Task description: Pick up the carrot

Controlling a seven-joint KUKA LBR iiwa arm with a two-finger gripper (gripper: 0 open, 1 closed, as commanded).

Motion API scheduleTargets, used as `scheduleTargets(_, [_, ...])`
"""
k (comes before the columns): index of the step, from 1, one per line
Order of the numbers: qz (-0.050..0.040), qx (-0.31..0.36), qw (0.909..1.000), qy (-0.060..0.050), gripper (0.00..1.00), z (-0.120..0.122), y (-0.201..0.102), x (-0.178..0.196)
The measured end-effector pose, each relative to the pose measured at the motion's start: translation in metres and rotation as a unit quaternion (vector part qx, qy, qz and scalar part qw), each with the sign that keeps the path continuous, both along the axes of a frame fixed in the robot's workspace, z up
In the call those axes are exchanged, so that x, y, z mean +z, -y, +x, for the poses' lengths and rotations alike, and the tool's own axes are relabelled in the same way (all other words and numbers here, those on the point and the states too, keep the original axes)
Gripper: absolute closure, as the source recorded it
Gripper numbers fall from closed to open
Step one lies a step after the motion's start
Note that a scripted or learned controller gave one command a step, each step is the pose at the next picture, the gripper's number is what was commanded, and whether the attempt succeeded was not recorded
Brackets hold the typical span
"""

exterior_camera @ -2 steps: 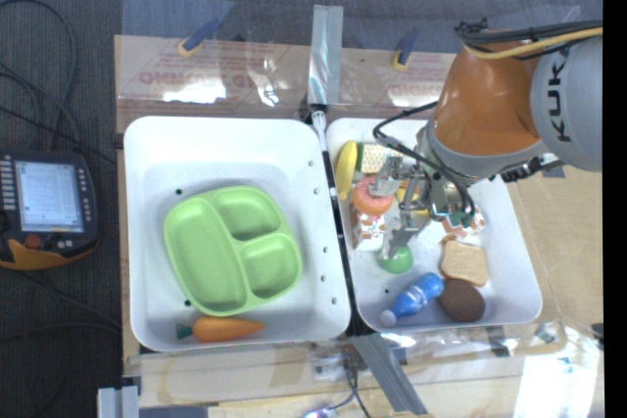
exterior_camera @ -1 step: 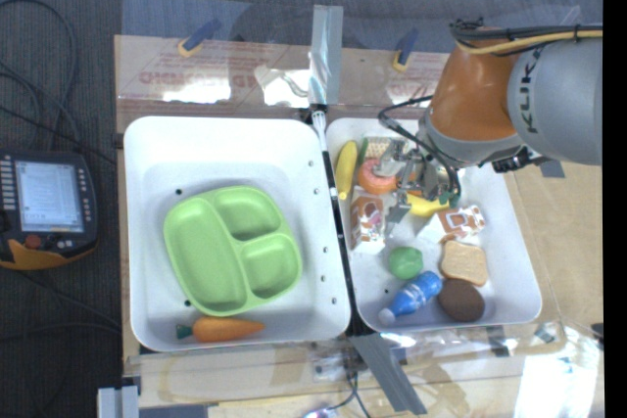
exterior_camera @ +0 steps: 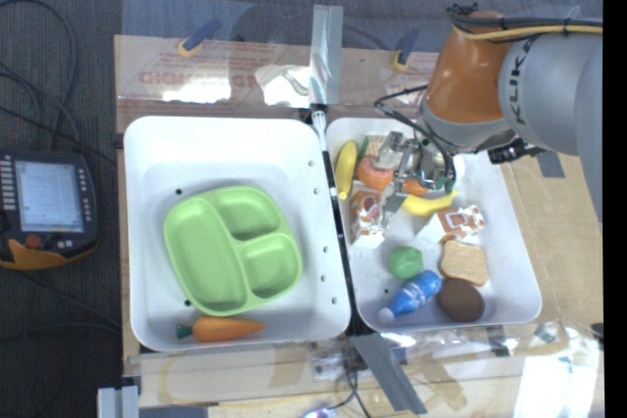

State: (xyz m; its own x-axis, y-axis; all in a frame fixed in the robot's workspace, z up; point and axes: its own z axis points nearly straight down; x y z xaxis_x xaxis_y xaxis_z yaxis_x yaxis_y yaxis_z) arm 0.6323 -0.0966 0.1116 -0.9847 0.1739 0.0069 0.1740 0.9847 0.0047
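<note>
Grey carpet surrounds your worktop (exterior_camera: 167,78), which carries two white bins side by side. Your end effector (exterior_camera: 407,173) sits low in the right bin (exterior_camera: 514,250), among a clutter of toy food, and you cannot tell from this angle how far its fingers are spread or whether anything is caught between them. Just left of it lies a yellow banana (exterior_camera: 345,166), with an orange-red item (exterior_camera: 374,173) touching its near side; a second yellow piece (exterior_camera: 431,204) lies just below it. Further below it you see a green ball (exterior_camera: 405,261), a blue bottle (exterior_camera: 411,295), a slice of bread (exterior_camera: 463,260) and a brown round item (exterior_camera: 460,300). The carrot (exterior_camera: 225,329) is well away to the lower left, in the other bin (exterior_camera: 147,162), lying flat along the front wall just below the green divided plate (exterior_camera: 231,248). A teach pendant (exterior_camera: 44,206) rests on the floor far to the left.
</note>
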Motion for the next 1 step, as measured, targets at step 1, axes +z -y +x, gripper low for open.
scheduleTargets(1, [-0.0034,0.067,0.9977,-0.002,0.00,0.0084,0.0058,0.0002])
